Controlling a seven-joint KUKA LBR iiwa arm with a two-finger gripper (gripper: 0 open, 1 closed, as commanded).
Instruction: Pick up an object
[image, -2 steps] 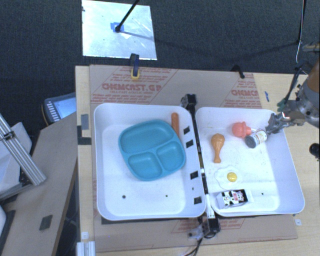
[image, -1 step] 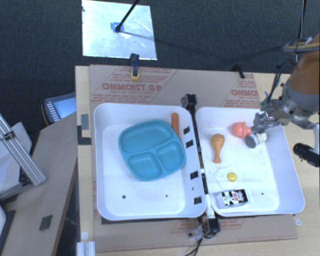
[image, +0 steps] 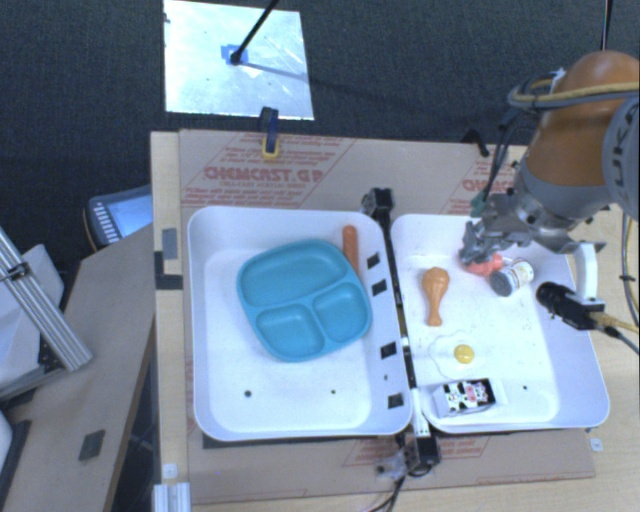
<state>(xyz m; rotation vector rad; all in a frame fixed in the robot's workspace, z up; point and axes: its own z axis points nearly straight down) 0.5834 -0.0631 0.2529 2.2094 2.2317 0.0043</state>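
Here we log the contents of two white bins on the desk (image: 300, 170).

Left bin (image: 225, 395):
- One blue plate (image: 303, 300) with three compartments, lying flat near the middle.
- One orange sausage (image: 350, 245), just beside the plate's upper right edge and close to the divider between the bins.

Right bin (image: 545, 385):
- One tan drumstick (image: 435, 292), left of centre, thick end toward the top of the frame.
- One fried egg (image: 462, 352), below the drumstick, yolk up.
- One card (image: 466, 396) with a black-and-white print, in the lower left corner near the front rim.
- One small can (image: 510, 277), on its side, in the upper middle.
- One red thing (image: 488, 266), just left of the can; we cannot tell whether the two touch.

Arm (image: 580, 130): reaches in from the upper right of the frame.

Tool (image: 483, 243): stands directly over the red thing in the upper part of the right bin, covering its upper side. We cannot tell whether the tool is open or closed, nor whether it grips the red thing.
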